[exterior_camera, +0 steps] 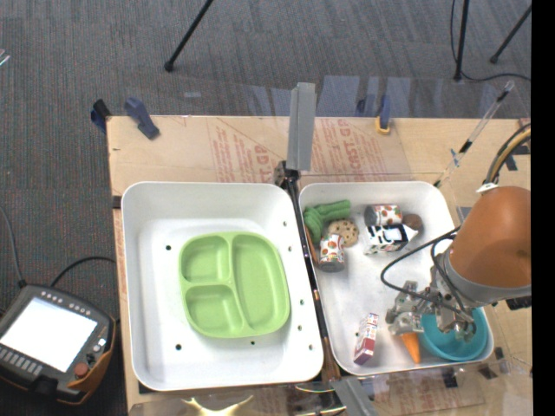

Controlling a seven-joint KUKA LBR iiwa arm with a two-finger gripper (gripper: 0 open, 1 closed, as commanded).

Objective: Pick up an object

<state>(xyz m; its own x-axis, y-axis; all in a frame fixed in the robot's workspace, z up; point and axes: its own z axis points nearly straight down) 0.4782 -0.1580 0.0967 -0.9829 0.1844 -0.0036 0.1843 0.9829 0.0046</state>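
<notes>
Down in the right bin (434,196), the hand (414,312) sits low near the front right corner, hanging from the orange band of the arm (491,241). Whether its fingers are spread or closed cannot be told (cables and metal parts crowd the spot). Just beside it, touching or nearly so, lies a small orange carrot (411,346), cone-shaped, its long axis running roughly front to back with the tip pointing toward the bin's front edge. A blue bowl (455,341) sits right of the carrot, partly under the arm. Left of the carrot lies a small pink and white carton (367,337), its long axis tilted slightly from front to back.

At the far side of the same bin are a green toy (327,213), a cookie (344,230), a small printed can (331,251) and a black and white cow-patterned carton (384,230), all well apart from the hand.

The left bin (147,232) holds a green divided plate (234,282) with three compartments. Both bins rest on the worktop (199,146).
</notes>
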